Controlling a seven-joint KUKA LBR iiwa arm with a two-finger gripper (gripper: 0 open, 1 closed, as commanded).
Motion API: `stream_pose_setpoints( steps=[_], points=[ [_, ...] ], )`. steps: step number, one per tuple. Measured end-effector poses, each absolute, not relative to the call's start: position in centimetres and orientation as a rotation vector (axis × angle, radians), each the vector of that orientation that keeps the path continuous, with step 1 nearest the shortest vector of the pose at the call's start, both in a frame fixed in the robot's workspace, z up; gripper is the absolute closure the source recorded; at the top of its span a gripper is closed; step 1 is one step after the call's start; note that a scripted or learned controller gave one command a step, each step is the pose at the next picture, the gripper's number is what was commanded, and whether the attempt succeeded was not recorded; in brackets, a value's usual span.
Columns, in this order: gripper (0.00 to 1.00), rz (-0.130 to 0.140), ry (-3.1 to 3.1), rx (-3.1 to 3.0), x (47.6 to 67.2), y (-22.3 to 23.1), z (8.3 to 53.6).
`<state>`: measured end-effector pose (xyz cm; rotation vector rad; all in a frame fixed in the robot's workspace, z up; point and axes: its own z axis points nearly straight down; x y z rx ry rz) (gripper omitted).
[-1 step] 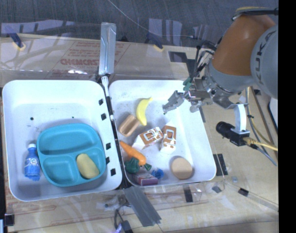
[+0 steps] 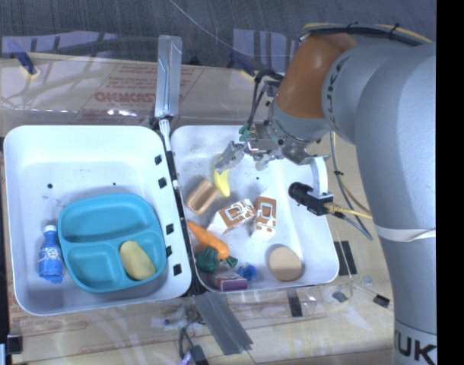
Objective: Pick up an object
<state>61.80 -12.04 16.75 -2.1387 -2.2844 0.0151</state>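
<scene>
**Gripper low over the right bin, yellow piece at its fingertips**

Reaching in from the right: grey arm (image 2: 384,128) with orange band, gripper (image 2: 230,160) down in the upper part of the right bin (image 2: 323,268). Jaws apparently parted, one finger slanting left, but too small and blurred to tell for certain. Just below the fingertips, a small yellow object (image 2: 221,181), touching or nearly touching them; not visibly clamped between them.

Elsewhere in the right bin: tan block (image 2: 201,196) just left of the yellow piece, two orange-and-white boxes (image 2: 251,214) at the centre, carrot (image 2: 208,238), round tan puck (image 2: 284,263), and a cluster of green, blue and purple bits (image 2: 226,271) by the front wall. In the left bin (image 2: 19,158): blue divided tray (image 2: 103,242) holding a yellow potato-like lump (image 2: 138,259), small blue bottle (image 2: 50,255) beside it.

Step in hand, judged: the grasp itself, descent done or almost done. Next move: closing squarely on the yellow piece, then lifting straight up, clear of the neighbouring tan block. Risk of the small piece slipping sideways.
</scene>
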Motion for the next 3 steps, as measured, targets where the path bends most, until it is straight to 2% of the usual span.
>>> stream_pose_setpoints(
  steps=[1, 2, 3],
  points=[
    [0.0, -0.003, -2.349, -2.087, 61.9, -10.7, 9.2],
    [1.0, 0.003, -2.354, -2.082, 61.9, -10.8, 10.2],
    [1.0, -0.012, -2.345, -2.099, 63.6, -4.4, 19.7]
  ],
)
